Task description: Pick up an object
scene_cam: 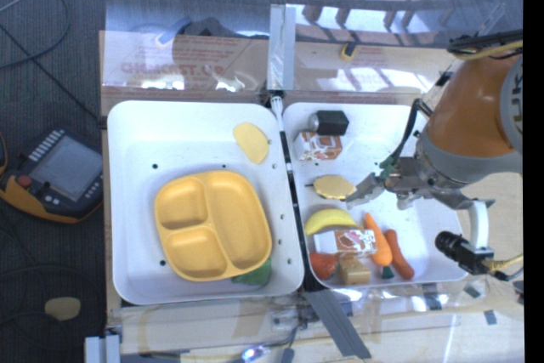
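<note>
My gripper point(367, 188) hangs over the middle of the right bin point(374, 119), reaching in from the right under the orange and grey wrist. Its tip lies just right of a flat yellow oval piece point(332, 186). Below it lie a banana point(327, 221), two carrots point(384, 244), a red and white packet point(354, 241), a brown block point(354, 272) and a red piece point(321, 264). Farther back sit a black block point(331, 122) and a small red and white box point(320, 148). The arm hides the bin's right part.
The left bin point(136, 149) holds a yellow divided plate point(212, 224), a pale yellow flat piece point(252, 141) near its back right corner and something green point(253, 274) under the plate's front edge. A handheld controller point(51, 174) lies on the floor at left.
</note>
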`<state>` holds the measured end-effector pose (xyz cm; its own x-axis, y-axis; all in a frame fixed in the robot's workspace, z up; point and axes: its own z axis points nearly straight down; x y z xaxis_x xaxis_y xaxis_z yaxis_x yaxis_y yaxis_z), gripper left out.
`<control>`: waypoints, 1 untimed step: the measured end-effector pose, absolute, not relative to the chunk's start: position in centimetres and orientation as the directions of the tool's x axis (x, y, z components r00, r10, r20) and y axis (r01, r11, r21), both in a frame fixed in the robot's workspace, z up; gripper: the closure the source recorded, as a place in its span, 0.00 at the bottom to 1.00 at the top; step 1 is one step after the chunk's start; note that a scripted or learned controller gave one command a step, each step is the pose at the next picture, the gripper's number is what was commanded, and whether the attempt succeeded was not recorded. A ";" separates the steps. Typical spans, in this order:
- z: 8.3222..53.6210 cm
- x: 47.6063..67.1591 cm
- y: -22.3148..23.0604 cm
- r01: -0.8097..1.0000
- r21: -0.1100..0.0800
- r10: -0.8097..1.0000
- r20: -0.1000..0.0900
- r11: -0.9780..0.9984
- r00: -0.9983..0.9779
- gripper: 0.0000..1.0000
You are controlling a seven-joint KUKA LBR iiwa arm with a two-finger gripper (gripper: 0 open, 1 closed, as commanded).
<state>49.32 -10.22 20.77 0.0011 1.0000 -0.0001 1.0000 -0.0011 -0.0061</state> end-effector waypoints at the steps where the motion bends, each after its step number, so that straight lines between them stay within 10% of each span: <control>1: 11.0 50.2 -11.3 1.000 -0.007 1.000 0.001 0.017 -0.017 0.00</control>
<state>50.17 -11.34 10.97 -0.0168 0.9999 0.0013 0.9998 0.0168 -0.0070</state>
